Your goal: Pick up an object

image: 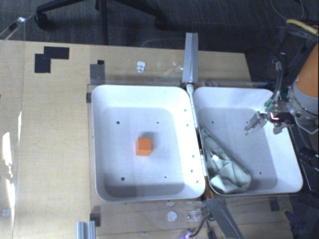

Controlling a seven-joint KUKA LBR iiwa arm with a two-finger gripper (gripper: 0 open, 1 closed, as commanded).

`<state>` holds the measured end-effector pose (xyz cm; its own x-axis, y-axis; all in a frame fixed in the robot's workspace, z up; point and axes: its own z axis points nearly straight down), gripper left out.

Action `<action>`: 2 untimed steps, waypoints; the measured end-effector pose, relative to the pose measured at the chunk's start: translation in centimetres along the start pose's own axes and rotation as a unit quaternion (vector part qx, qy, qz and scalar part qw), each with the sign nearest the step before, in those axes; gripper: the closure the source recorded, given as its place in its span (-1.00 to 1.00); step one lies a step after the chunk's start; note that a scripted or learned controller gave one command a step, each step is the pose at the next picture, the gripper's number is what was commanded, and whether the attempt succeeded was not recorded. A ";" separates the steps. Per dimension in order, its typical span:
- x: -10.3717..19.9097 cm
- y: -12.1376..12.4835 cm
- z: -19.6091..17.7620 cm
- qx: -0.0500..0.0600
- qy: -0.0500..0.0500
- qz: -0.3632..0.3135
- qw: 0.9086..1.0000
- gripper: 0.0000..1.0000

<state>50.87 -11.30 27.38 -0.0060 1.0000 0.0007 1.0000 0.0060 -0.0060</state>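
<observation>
Camera view: left of the claw [254, 123], whose finger state cannot be told, a soft, light cloth [227, 171] is judged best pinched at a raised fold.

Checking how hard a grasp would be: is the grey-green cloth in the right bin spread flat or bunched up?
Bunched up: the grey-green cloth lies crumpled, with folds, in the near left corner of the right white bin.

The grey arm with the orange band [306, 86] is cut off by the right edge. The two-finger gripper [255, 123] is too blurred for detail to be made out.
</observation>
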 end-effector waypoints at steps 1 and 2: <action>-3.2 -1.1 16.6 0.001 0.001 0.002 1.000 -1.00; -3.2 -1.1 15.9 0.003 0.002 0.000 1.000 1.00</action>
<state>49.71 -14.45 11.47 -0.0055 1.0000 0.0043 0.9999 0.0055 -0.0127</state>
